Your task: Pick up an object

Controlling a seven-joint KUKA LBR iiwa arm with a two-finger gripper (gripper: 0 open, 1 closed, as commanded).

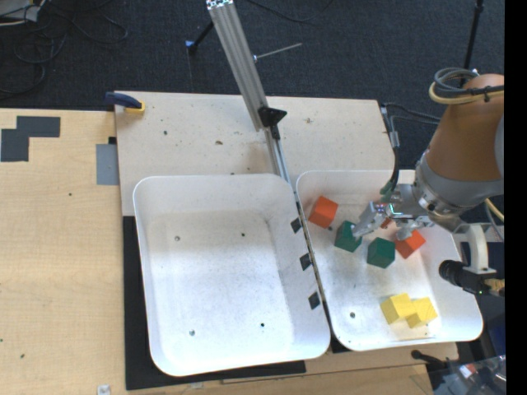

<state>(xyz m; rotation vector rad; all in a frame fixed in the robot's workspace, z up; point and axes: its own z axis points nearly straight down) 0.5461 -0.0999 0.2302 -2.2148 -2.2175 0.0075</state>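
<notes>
A pale table carries two white bins side by side; the left bin and the right bin. The grey-and-orange arm lowers its claw among the right bin's blocks: orange, two green, red, yellow. Whether the claw grips anything cannot be told.

left bin open, right bin crowded by blocks, claw
</notes>
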